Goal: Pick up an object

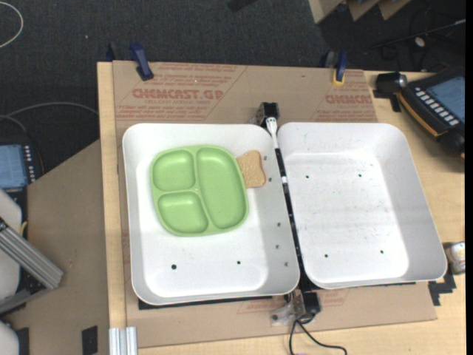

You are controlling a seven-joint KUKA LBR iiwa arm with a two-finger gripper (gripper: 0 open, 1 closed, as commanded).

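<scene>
Two shallow white bins of smooth moulded plastic with rounded corners sit side by side on a brown cardboard sheet (222,87) printed with reddish lettering, which lies on a pale wooden bench (451,198). The left bin (199,272) holds a light green plate (198,190), a matte plastic dish shaped as a rounded square and divided by raised ridges into three compartments: one long section on its right side and two smaller ones on its left. Touching the plate's upper right corner lies a small tan block (253,168), flat and roughly rectangular with softened corners, its surface grainy and speckled like a sponge or a slice of toast; it rests on the bin floor near the wall shared with the right bin. The right bin (355,198) has a lightly scuffed, speckled floor with a few small dark holes. Blue clamps (140,60) grip the cardboard's far edge. No arm reaches over the bins, so the state of the gripper cannot be told.
</scene>
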